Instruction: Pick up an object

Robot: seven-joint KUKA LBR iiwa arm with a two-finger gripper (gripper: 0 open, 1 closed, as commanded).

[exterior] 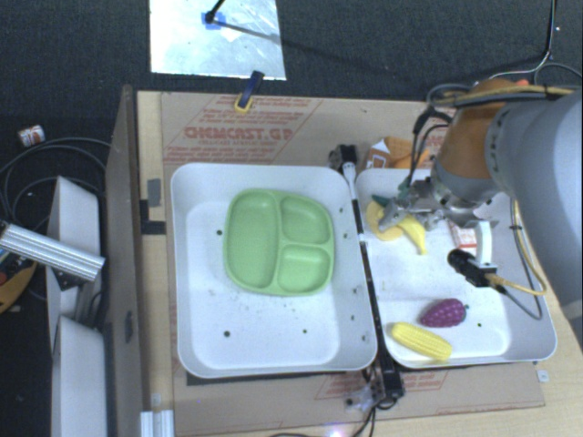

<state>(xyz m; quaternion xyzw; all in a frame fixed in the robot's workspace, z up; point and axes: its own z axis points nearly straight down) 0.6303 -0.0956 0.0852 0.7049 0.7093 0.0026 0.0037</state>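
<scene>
A divided plate [278,242] lies in the left bin [205,335]. In the right bin [524,335], a banana [405,230] lies toward the back, with grapes [444,313] and corn [421,340] near the front, the corn just before the grapes.

My station is a robotics lab bench. Two shallow white plastic bins [196,335] sit on printed brown cardboard sheeting [237,126]. Loose black cables [46,167] trail over dark carpet [64,53].

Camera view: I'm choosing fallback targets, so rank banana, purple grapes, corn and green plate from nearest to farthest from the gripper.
Measured from the gripper:
1. Banana, right bin, just beneath it.
2. Purple grapes, right bin, toward the front.
3. Corn, right bin's front edge.
4. Green plate, left bin.
</scene>
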